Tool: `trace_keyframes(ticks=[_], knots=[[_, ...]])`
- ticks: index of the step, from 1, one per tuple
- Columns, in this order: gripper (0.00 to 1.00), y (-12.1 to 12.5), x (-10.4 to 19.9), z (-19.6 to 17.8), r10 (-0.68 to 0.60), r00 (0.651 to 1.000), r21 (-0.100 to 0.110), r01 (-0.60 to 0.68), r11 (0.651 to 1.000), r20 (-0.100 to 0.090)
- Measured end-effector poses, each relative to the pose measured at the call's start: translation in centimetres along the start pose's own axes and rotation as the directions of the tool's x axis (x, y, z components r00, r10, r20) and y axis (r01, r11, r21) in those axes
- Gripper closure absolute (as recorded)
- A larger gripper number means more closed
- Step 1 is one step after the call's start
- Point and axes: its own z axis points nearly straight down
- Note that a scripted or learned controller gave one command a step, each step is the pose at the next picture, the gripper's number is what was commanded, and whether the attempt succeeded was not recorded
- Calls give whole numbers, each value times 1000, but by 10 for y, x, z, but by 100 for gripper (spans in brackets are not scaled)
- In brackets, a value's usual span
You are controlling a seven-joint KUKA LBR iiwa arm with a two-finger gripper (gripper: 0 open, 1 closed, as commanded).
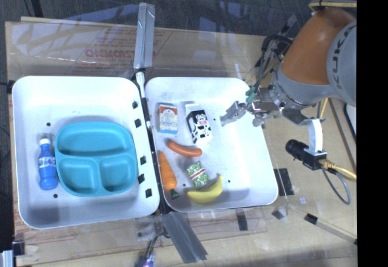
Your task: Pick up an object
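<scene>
1. The gripper hangs over the right bin, near its upper right corner; whether it is apart or together, one cannot tell.
2. Nothing is seen between its tips.
3. The cow-print carton stands just left of it, beside the orange carton.
4. Below lie the sausage, carrot and banana.
5. In the left bin, the blue tray sits beside the blue bottle.

Two bins sit side by side on the surface: the left bin holds a sectioned tray with a bottle just beside its left edge. In the right bin, two small cartons stand side by side at the back, with a sausage in front of them. Nearer still lie a carrot on the left, a small packet to its right and a banana at the front, while the gripper hangs over that bin's back right part.
</scene>
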Motion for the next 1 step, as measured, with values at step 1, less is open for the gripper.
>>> trace_keyframes(ticks=[1], knots=[[0,41,0,152,-174,985,-2,174,985,1]])
